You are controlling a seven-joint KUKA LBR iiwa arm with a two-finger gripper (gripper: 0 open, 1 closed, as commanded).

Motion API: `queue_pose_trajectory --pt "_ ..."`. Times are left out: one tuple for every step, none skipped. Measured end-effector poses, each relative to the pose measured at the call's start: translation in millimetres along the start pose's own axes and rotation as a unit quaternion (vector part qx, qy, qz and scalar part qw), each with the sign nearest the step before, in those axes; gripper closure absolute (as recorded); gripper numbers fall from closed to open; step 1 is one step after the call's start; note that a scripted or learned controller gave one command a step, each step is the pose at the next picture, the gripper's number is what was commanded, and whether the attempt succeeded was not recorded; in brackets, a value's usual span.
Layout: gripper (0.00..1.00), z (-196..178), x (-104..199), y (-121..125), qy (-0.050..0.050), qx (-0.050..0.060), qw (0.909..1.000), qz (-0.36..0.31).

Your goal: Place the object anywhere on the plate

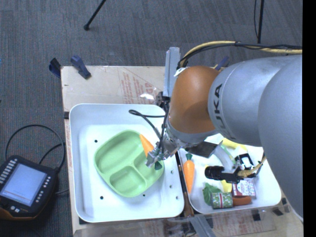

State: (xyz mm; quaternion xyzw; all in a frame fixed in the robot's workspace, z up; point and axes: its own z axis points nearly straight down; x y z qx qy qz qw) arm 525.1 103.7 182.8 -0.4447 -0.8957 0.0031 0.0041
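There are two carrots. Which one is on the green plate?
The carrot in the left bin, lying at the green plate's right rim beside the gripper. The other carrot lies in the right bin, off the plate.

Dark grey carpet floor surrounds the wooden bench; a tripod leg stands behind.

Claw of the grey arm over the right rim of a pale green divided plastic plate in the left white bin. An orange toy carrot lies just above-left of the claw, and a second carrot lies to its right.
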Motion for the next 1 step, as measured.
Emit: queue_pose_trajectory --pt "0.00 -0.1 0.1 0.1 0.000 0.000 1.0000 0.000"
